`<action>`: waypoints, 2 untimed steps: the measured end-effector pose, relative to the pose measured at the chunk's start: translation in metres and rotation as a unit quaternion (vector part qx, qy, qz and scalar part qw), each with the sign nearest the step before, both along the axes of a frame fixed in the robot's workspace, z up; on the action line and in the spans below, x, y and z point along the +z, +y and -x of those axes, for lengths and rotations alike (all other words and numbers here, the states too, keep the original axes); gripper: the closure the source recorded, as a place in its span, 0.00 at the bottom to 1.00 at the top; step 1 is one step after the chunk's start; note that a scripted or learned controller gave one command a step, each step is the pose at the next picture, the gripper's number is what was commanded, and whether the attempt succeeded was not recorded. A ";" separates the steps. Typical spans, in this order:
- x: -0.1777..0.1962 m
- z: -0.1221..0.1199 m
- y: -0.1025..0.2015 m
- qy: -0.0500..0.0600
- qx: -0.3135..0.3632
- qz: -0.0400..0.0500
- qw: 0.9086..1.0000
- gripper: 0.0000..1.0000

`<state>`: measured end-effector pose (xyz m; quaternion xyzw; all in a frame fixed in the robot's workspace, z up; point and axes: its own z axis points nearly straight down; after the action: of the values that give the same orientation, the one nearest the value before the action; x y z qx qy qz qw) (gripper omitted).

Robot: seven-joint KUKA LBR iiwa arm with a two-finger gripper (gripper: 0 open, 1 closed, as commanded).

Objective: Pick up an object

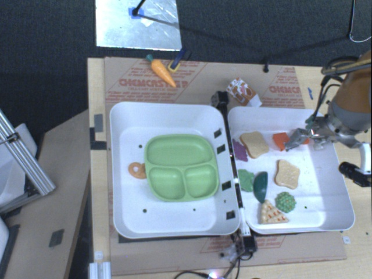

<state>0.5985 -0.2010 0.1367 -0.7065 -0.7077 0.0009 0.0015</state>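
The grey arm with the orange band is reaching in over the right-hand shallow white plastic bin (pixel 334 211), and its end effector (pixel 299 138) is hovering low just beside a small orange-red toy block (pixel 281 140), which is the likeliest target. That block is lying near the bin's back wall, just right of a tan bread-slice toy (pixel 254 144); a second tan toast-shaped piece (pixel 288 174) is sitting nearer the front from the block. Whether the end effector is apart or together cannot be told at this resolution, and nothing is visibly clamped in it. Judgement: the approach step is under way, grasp not yet made. To do it well, the tool should be centring over the orange-red block rather than arriving from its right side, since a side contact is likely to be pushing the block into the bread slice. Descent should be going straight down. Further from the block, toward the front of the bin, a dark green leaf-shaped toy (pixel 260 185), a round green knobbly toy (pixel 285 201) and a pizza-wedge toy (pixel 271 214) are sitting well apart from it, so they are posing no obstruction.
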 end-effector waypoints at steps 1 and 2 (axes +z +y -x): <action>-0.052 0.000 0.001 0.000 0.000 0.000 1.000 0.00; -0.038 -0.002 0.000 -0.004 0.000 0.001 1.000 1.00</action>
<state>0.6005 -0.2011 0.0990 -0.7062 -0.7080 -0.0012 -0.0026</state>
